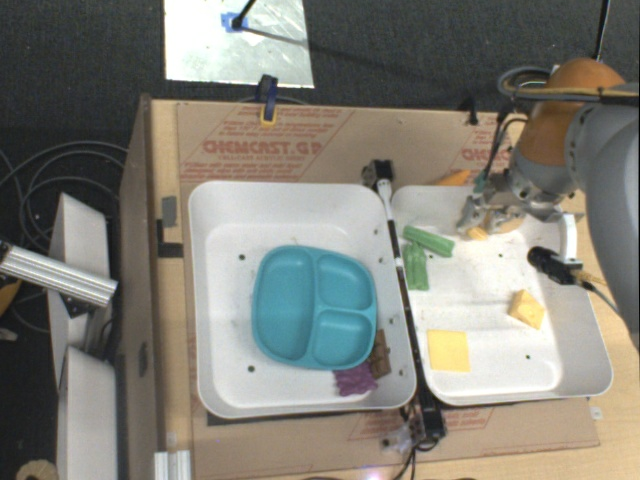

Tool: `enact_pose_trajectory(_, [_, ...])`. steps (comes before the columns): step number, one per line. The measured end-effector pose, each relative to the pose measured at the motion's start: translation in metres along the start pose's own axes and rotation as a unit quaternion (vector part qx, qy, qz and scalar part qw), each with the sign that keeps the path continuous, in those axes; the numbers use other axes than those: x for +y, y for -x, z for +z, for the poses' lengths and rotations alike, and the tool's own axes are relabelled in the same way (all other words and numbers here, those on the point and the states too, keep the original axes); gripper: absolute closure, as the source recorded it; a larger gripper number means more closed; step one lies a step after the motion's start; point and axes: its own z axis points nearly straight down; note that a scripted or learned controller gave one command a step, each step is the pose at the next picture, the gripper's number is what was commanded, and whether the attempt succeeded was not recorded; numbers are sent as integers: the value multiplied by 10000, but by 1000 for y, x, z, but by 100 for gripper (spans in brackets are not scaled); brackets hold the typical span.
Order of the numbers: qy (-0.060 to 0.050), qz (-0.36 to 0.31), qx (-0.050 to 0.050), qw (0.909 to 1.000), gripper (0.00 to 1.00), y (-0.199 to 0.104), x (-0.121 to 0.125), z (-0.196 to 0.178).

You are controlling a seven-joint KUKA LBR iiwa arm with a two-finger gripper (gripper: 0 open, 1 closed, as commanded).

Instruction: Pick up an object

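I see the gripper [484, 220] low at the right bin's [585, 368] twelve o'clock corner over a small orange piece [478, 234], grip state unclear from here, so it may nudge the piece against the wall and come up bare.

Bright, even overhead light washes both white bins [300, 203] close to overexposure, a reflective sheet [238, 26] at the top glares silver against the dark floor, shadows stay soft and short, and the picture runs slightly grainy and soft, especially on the arm [590, 118].
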Motion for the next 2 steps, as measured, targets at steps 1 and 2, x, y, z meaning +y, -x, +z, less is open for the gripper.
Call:
enact_pose_trajectory(1, [79,-22,17,10000,100,-61,-30,-83])
enact_pose_trajectory(2, [52,-32,21,10000,100,-132,-64,-104])
